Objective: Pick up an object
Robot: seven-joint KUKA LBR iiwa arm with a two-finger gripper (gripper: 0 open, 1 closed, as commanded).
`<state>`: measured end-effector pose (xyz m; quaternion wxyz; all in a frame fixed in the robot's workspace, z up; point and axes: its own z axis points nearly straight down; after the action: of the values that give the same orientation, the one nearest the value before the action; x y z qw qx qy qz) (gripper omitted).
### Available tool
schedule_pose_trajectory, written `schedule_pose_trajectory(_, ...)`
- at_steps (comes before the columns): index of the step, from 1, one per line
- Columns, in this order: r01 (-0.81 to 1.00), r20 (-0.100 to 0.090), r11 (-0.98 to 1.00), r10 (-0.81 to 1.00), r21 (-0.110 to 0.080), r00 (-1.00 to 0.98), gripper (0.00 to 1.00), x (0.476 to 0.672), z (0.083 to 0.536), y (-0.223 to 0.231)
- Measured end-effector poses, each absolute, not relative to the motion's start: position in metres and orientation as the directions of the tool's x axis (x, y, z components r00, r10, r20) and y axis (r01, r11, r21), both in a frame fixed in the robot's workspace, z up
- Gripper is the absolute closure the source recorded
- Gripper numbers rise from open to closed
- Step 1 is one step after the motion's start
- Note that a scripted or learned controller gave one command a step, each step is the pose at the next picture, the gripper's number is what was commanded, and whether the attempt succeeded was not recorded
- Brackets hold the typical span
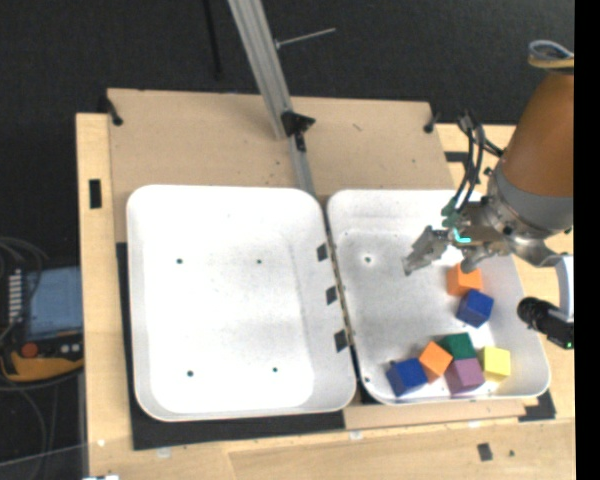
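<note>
While the grey arm with its orange band (545, 133) reaches in over the near-right part of the bench, its gripper (442, 249) hangs above the right bin (380, 218). Two grey fingers can be made out, one (420, 253) slanting out toward the left bin (230, 298) and another nearer the wrist, with a gap between them; they look spread apart, and nothing lies between them.

All the blocks sit in the right bin, and each is placed here against the gripper. The nearest is an orange block (464, 278), just below the gripper and toward the arm's side, partly covered by the wrist. Touching it or just beside it on the lower side is a blue block (475, 308). Well apart from the gripper, along the bin's bottom edge, lies a cluster: a second blue block (407, 376) farthest toward the left bin, then a second orange block (435, 358), a green block (460, 345) behind a purple block (465, 374), and a yellow block (496, 362) at the cluster's outer end. These five stand close together, several of them touching.

From the gripper toward the left bin, the right bin's floor is bare white with small dark dots.
</note>
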<state>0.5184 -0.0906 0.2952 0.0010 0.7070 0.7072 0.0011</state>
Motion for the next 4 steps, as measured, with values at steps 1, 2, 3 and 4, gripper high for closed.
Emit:
schedule_pose_trajectory(1, 1.000, -0.002, -0.002, 1.000, -0.003, 0.002, 0.00, 0.519, 0.253, -0.094)
schedule_pose_trajectory(2, 1.000, -0.001, -0.003, 1.000, -0.005, 0.003, 0.00, 0.516, 0.208, -0.089)
schedule_pose_trajectory(3, 1.000, -0.001, -0.002, 1.000, -0.006, 0.002, 0.00, 0.522, 0.149, -0.095)
schedule_pose_trajectory(4, 1.000, 0.001, -0.008, 1.000, 0.006, 0.008, 1.00, 0.525, 0.163, -0.094)
